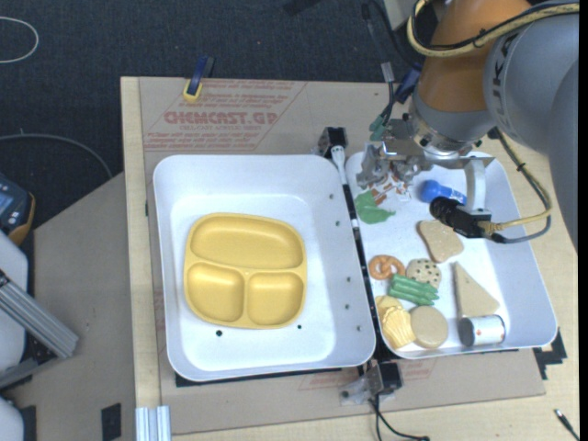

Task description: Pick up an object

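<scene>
In the camera view, the pincer (386,175) hangs low in the upper part of the right bin (528,288), just above a green leaf-shaped piece (371,211); whether it is released or clenched, I cannot tell. Its place near the bin wall risks a collision, or a grasp that misses the flat piece.

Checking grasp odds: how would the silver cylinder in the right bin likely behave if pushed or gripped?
The cylinder lies on its side, so a push would probably roll it. Its shiny surface looks smooth, perhaps slippery. It looks rigid.
</scene>
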`<control>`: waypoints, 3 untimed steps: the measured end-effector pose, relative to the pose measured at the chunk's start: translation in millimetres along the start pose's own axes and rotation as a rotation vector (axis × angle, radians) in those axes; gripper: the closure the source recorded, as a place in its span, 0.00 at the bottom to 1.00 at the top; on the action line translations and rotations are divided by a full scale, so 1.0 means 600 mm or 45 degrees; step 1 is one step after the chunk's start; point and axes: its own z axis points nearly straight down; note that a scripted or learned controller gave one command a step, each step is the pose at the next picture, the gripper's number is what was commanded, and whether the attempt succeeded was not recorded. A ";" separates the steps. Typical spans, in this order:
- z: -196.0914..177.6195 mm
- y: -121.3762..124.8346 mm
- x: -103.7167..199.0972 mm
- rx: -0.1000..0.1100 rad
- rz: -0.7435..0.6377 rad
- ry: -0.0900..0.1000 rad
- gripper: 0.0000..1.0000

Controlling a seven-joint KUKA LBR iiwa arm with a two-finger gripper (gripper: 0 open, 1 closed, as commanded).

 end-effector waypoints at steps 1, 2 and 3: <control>-0.030 -0.015 0.088 -0.006 -0.002 -0.001 1.00; -0.012 -0.002 0.152 -0.005 0.001 -0.003 1.00; -0.028 -0.023 0.148 -0.001 0.008 -0.003 1.00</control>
